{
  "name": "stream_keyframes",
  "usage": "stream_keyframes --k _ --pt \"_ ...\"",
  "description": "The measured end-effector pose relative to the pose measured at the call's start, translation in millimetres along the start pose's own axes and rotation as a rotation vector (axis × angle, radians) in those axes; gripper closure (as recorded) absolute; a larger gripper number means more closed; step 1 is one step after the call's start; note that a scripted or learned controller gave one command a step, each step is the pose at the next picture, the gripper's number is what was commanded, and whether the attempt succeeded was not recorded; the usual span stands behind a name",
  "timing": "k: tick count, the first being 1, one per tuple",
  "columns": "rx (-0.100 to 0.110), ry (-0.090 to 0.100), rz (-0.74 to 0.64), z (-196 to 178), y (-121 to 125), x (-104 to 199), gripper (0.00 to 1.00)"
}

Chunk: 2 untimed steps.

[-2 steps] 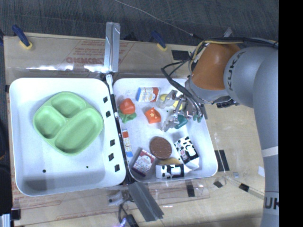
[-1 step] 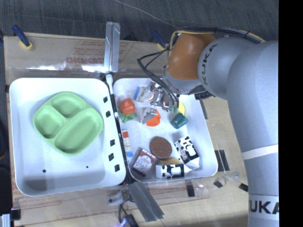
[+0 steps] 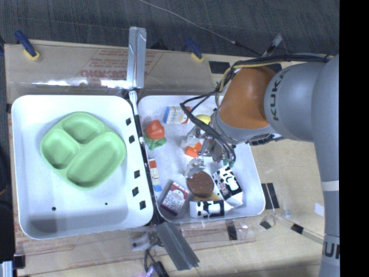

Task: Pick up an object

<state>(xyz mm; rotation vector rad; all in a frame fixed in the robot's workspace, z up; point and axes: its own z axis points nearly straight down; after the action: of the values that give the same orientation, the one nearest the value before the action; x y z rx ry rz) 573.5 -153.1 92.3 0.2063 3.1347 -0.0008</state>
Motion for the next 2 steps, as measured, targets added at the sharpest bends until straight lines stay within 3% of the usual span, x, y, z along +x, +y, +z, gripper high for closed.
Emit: stream_keyframes --k 1,2 --pt "-0.002 0.0 0.09 0.5 51.1 39.3 0.0" --pt "0.0 -0.002 -0.121 -47.6 -2.9 -5.2 0.0"
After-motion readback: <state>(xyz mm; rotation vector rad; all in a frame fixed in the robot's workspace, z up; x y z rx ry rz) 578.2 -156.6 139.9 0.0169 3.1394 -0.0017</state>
